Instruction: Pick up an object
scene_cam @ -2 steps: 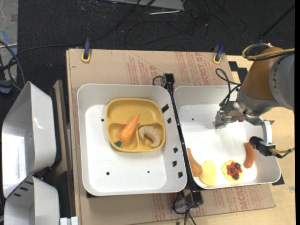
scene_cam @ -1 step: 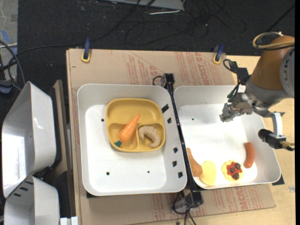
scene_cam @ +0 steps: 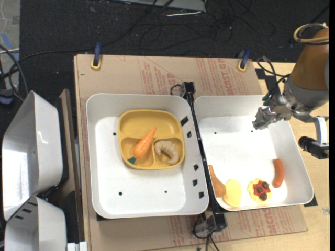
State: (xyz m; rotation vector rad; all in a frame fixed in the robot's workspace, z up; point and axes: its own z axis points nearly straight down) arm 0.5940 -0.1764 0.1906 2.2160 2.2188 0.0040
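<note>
A: Item one, candidates for lifting?

B: Right shallow white plastic bin (scene_cam: 246, 140), near edge: slim orange-red toy sausage (scene_cam: 278, 172), lying lengthwise close to the right wall; round yellow toy disc with red and dark toppings (scene_cam: 260, 189); pale yellow flat rounded toy piece (scene_cam: 233, 191); orange-brown drumstick-shaped toy (scene_cam: 216, 181), against the left wall. All likely light, stiff, smooth plastic, so apt to slip.

A: Best hold?

B: The sausage, I judge: pinch across its narrow middle. The flat pieces offer little height to catch.

A: Item two, the claw?

B: Dark two-finger claw (scene_cam: 261, 118) on the grey arm with orange band (scene_cam: 309, 72), over the far right part of the same bin, well apart from the toys. Nothing is seen between the fingers; whether they are spread or closed I cannot tell.

A: Item three, surroundings?

B: Left shallow white plastic bin (scene_cam: 104, 192) holds a yellow divided plastic plate (scene_cam: 131, 124) bearing an orange toy carrot (scene_cam: 145, 143) and a beige curled toy shrimp (scene_cam: 168, 150). Both bins sit on a brown board on the table (scene_cam: 131, 72).

A: Room to move?

B: The middle of the right bin is bare floor, a free path toward the toys. The sausage's nearness to the right wall may crowd one finger; the drumstick hugs the dividing wall.
</note>
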